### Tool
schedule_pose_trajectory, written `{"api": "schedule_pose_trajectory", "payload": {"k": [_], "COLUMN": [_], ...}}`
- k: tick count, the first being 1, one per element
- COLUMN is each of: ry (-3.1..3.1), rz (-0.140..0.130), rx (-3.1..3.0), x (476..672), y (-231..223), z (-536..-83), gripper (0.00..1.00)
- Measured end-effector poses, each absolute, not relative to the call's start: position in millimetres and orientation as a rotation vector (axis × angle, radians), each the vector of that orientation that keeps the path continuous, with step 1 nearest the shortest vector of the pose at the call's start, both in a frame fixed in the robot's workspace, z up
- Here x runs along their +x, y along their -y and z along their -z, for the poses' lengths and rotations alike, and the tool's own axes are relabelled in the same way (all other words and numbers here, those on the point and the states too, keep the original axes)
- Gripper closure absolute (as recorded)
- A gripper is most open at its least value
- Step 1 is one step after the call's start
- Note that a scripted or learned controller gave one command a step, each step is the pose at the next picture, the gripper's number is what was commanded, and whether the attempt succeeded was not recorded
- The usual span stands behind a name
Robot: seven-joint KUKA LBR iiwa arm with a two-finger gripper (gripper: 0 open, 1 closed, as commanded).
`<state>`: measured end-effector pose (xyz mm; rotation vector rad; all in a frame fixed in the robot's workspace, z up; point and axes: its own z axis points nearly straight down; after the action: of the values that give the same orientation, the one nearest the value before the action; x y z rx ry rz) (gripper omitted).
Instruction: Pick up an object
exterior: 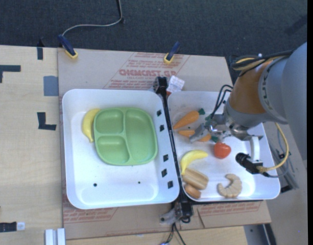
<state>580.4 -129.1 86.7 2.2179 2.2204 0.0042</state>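
In the left bin (74, 188) a green divided plate (125, 136) lies, and a yellow banana (88, 124) is half hidden under its left edge. In the right bin (268, 190), from left to right, are an orange carrot (186, 120), a small banana (192, 158), a hot dog (194, 179), a red tomato (222, 149) and a croissant (231, 186). The tool (205, 132) is low beside the carrot, just left of the tomato. I cannot tell how far it is open or whether it holds anything.
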Motion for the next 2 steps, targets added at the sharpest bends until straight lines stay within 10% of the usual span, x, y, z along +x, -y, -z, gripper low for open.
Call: {"api": "schedule_pose_trajectory", "payload": {"k": [1,2], "ry": [-2.218,-2.218], "rz": [-0.002,-0.002], "rx": [2.216,2.217], "x": [580.3,580.3], "y": [130.1,130.1], "z": [-96.3,-96.2], "gripper": [1.00,0.00]}}
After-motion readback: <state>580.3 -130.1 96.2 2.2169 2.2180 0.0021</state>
